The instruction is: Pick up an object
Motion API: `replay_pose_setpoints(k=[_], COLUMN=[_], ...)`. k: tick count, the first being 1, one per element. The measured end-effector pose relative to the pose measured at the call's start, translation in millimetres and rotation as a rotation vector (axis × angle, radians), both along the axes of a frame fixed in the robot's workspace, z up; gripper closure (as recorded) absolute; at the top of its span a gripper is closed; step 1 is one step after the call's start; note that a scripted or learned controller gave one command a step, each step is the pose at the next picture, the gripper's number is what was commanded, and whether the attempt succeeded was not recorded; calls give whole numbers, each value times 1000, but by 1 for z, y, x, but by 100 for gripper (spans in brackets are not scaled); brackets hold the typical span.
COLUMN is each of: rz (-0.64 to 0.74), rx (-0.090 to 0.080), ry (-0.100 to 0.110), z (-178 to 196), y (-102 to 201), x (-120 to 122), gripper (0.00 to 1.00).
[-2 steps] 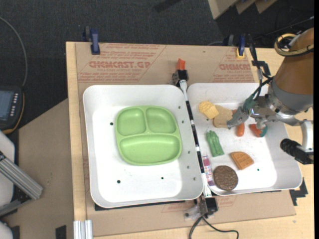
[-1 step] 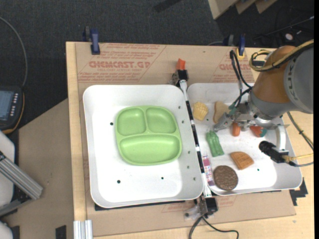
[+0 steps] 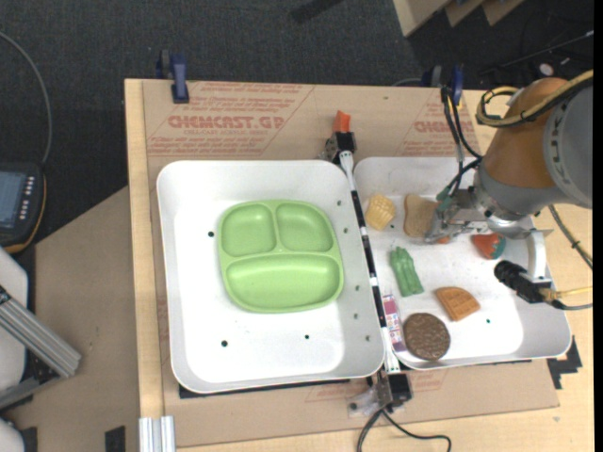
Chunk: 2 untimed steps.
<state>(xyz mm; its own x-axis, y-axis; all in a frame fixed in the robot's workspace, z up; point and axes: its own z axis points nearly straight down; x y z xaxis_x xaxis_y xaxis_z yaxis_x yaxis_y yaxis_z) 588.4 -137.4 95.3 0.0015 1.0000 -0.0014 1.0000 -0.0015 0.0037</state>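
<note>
My gripper [image 3: 441,226] is low in the right bin [image 3: 528,332], near its back. It sits just right of a tan bread-like piece [image 3: 416,215], touching or almost touching it. A yellow lump [image 3: 380,211] lies to the left of that piece. A red item [image 3: 487,245] peeks out under the wrist on the gripper's right. Closer to the front are a green pickle-like piece [image 3: 407,272], an orange-brown waffle piece [image 3: 457,302] and a round brown cookie [image 3: 426,335].
The left bin [image 3: 188,328] holds a green divided plate [image 3: 280,255]. A black clip and cable [image 3: 520,282] hang off the arm over the right bin's right side. Clamps [image 3: 343,141] stand at the back where the bins meet.
</note>
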Motion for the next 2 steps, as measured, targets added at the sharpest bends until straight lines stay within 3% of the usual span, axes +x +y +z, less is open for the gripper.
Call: replay_pose_setpoints(k=[1,2], rz=[6,7], rx=[1,2], ry=[-12,3], z=[167,136], y=[45,99], x=[-54,-29], gripper=[100,100])
